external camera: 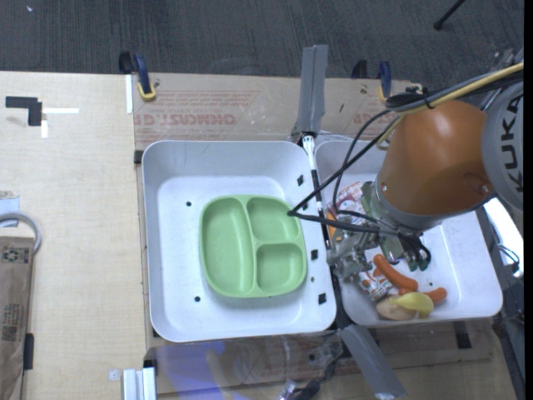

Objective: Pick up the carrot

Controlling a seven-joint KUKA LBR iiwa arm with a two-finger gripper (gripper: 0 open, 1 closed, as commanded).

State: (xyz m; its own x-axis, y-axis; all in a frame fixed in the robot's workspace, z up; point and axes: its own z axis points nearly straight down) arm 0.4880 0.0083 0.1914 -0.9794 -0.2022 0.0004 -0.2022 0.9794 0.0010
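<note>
You can read "KUKA" on the arm (508,132) at right, above a pale wooden worktop (67,223); the carrot (396,273) lies lower right in the right bin (466,302), beside the gripper (391,247).

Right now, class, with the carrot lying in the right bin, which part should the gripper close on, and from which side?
Grip the carrot across its middle, coming straight down from above. It lies flat and slanted among other items in the right bin, so its long sides are the easiest to pinch. The gripper hangs just above it; a yellow piece sits close by.
</note>
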